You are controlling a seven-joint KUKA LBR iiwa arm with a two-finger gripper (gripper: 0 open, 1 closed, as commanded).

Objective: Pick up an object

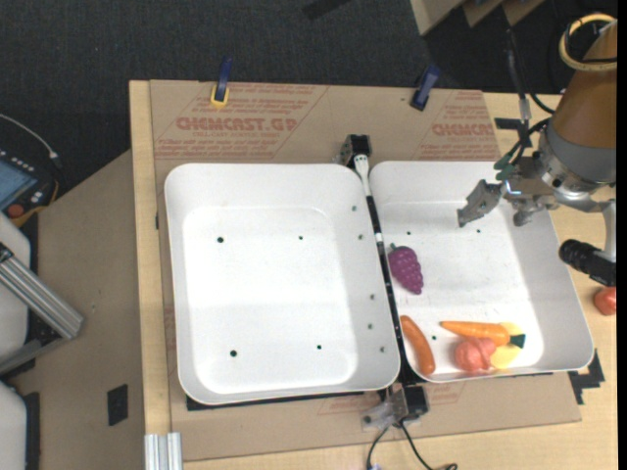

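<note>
The right bin (549,292) holds a purple bunch of grapes (406,268) near its left wall. Along its front edge lie an orange-red pepper (418,345), an orange carrot (478,330), a pink fruit (472,355) and a small yellow piece (503,357). My gripper (500,208) hovers over the back right part of this bin, open, with nothing between its fingers. It is well behind and to the right of the grapes.
The left bin (196,262) sits beside the right one, with a black divider strip (377,243) between them. A small red object (604,302) lies outside the right bin at the far right. Both bins rest on a cardboard sheet (294,116).
</note>
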